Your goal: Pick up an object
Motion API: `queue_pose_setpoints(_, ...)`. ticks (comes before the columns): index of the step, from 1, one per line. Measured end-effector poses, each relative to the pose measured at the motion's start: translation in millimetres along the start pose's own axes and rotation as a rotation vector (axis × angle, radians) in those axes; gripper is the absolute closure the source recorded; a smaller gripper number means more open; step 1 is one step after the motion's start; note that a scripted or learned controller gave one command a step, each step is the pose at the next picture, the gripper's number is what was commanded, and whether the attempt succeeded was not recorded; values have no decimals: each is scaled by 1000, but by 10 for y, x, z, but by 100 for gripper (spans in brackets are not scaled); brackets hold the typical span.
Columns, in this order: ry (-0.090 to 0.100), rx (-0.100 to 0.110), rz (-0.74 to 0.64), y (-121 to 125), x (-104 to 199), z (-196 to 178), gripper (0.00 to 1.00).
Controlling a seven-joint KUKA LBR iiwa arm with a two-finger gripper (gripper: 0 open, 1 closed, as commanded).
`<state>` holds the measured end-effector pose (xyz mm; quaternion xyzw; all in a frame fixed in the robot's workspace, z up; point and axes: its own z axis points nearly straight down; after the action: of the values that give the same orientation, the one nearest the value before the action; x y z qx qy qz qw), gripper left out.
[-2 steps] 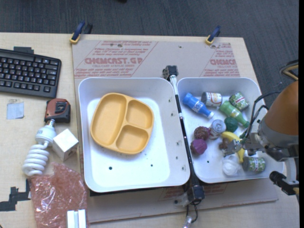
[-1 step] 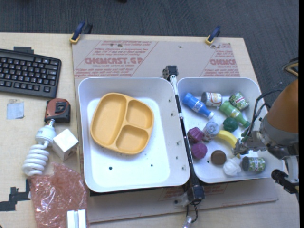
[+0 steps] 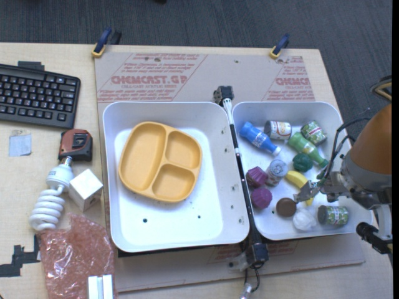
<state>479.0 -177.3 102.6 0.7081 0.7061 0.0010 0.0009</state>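
The right bin (image 3: pixel 327 112) holds several small things. Among them are a blue bottle (image 3: pixel 258 137), a labelled jar (image 3: pixel 278 129), a green can (image 3: pixel 313 132), a green bottle (image 3: pixel 304 146), a yellow piece (image 3: pixel 295 179), two purple pieces (image 3: pixel 257 177), a brown ball (image 3: pixel 286 207), a white lump (image 3: pixel 303 220) and a green-labelled can (image 3: pixel 333 215). My gripper (image 3: pixel 310 193) hangs low over this bin's right front part, between the yellow piece, the brown ball and the green-labelled can. Nothing visibly sits in its grasp.
The left bin (image 3: pixel 124 223) carries a yellow divided plate (image 3: pixel 161 161). Left of the bins lie a keyboard (image 3: pixel 37 94), a tape measure (image 3: pixel 76 145), a spiral bulb (image 3: pixel 50 199), a white cube (image 3: pixel 86 189) and a pink bag (image 3: pixel 78 254).
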Motion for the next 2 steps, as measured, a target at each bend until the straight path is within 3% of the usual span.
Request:
queue_pose_setpoints(1,-1,-2,1,12,-3,-100,100)
queue_pose_setpoints(2,-1,2,-5,829,824,-645,100)
